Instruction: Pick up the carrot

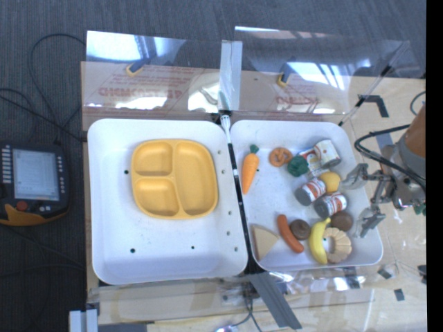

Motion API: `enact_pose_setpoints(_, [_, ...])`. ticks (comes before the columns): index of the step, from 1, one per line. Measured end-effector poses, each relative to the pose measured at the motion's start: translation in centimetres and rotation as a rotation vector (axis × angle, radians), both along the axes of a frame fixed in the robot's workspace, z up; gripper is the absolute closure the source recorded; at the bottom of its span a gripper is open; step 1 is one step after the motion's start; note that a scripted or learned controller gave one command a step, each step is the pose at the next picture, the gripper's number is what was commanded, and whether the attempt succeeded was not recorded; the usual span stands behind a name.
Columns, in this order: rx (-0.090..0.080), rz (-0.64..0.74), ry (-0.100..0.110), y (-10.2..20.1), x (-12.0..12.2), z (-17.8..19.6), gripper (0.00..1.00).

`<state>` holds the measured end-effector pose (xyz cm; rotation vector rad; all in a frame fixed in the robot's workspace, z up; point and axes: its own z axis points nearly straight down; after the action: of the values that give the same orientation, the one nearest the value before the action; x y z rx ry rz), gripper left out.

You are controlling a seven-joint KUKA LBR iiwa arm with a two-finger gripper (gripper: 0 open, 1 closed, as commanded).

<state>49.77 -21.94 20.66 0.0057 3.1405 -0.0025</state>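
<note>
**A:** One carrot (pixel 249 169) to fetch, and it lies in the right bin (pixel 266 133) close against the left wall, beside the divider between the two bins. Green top points up-view, narrow tip down toward the near edge.

**B:** Anything crowding it?

**A:** Not really. The pretzel (pixel 280 157) and the broccoli (pixel 298 165) sit off to its right with white floor between. The yellow divided plate (pixel 174 178) is in the left bin (pixel 111 254), out of the way.

**B:** How would it handle?

**A:** It looks like a toy, probably hard plastic: light, stiff, smooth and a little slippery. The taper could let it squirt out of a pinch near the tip, so I'd take it across the thick orange part just below the leaves, fingers closing across its width.

**B:** And the wall?

**A:** That's the risk; one finger needs room between carrot and wall.

**B:** Where's the gripper (pixel 368 198)?

**A:** Over the bin's right edge, well apart from the carrot, fingers spread apart with nothing between them.
</note>
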Motion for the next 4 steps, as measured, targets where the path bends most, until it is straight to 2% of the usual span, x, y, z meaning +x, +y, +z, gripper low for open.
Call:
enact_pose_setpoints(1, [0.002, -0.237, 0.004, 4.2, -0.9, -9.2, 0.00])
enact_pose_setpoints(2, [0.002, -0.529, -0.008, 7.8, 6.3, -11.6, 0.00])
enact_pose_setpoints(3, [0.003, -0.535, -0.005, 13.0, 11.7, -9.1, 0.00])
enact_pose_setpoints(4, [0.006, -0.721, -0.009, 12.5, 13.8, -11.2, 0.00])
